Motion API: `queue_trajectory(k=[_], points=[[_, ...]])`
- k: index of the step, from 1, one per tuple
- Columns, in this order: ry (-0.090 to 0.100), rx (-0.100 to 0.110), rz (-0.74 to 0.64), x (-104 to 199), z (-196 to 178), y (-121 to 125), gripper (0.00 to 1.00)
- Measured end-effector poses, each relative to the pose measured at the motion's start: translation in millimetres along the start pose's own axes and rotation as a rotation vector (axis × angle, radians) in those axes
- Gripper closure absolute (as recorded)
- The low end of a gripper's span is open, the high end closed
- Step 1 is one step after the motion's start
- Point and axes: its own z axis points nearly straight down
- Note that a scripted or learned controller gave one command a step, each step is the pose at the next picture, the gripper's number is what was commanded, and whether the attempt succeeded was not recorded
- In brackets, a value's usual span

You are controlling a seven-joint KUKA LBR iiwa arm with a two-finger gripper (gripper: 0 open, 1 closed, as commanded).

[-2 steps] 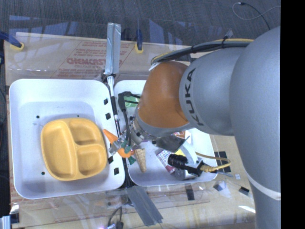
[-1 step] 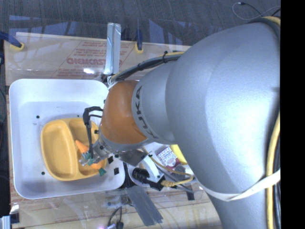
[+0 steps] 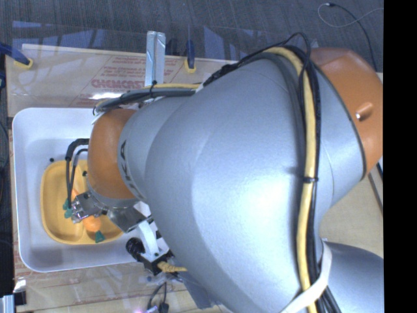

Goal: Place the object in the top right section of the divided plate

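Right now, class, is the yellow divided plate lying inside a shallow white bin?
Yes, the yellow divided plate lies on the floor of the shallow white bin, whose walls surround it.

One fixed camera looks down at a slant from above the bench; the arm (image 3: 260, 175) looms close to it, reaching left over the bin (image 3: 29, 168).

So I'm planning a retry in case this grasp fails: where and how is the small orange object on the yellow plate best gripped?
Judging loosely, take the orange object across its rounded middle, coming straight down from above. It looks small and ball-like, lying low in the yellow divided plate inside the white bin, so the plate's rim likely blocks a sideways approach. The gripper sits right by it; its exact shape is hard to tell.
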Motion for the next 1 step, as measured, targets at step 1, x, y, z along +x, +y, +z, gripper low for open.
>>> queue_trajectory(k=[1], points=[[0.029, -0.020, 0.373, -15.3, 6.3, -1.8, 1.00]])
